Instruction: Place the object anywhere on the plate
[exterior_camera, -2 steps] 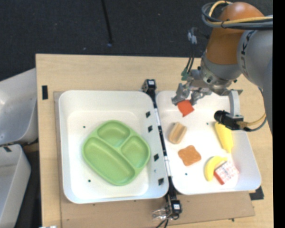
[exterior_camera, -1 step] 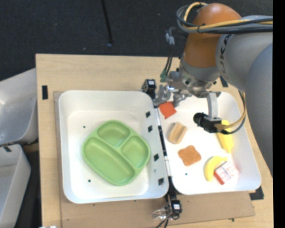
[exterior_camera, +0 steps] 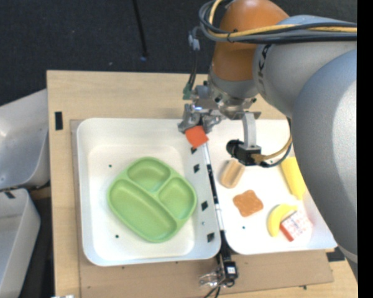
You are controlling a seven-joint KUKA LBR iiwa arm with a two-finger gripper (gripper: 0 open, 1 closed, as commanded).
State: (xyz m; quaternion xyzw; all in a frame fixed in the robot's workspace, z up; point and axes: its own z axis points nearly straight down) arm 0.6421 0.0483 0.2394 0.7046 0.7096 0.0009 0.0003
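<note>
Light wooden bench (exterior_camera: 112, 95) on dark floor, two shallow white bins side by side. Left bin (exterior_camera: 90, 166) holds a green three-compartment plastic plate (exterior_camera: 151, 198), lying flat near the bin's middle. Grey arm with orange band reaches in from the right; its two-finger gripper (exterior_camera: 196, 128) hangs over the divider between bins, fingers clamped on a small orange block (exterior_camera: 197, 136), which sits above the plate's upper right, not on it. Right bin (exterior_camera: 261, 238) has a tan cylinder (exterior_camera: 231, 174), orange toast-shaped piece (exterior_camera: 247, 203), yellow banana (exterior_camera: 293, 176), yellow-and-red item (exterior_camera: 288, 221).
</note>
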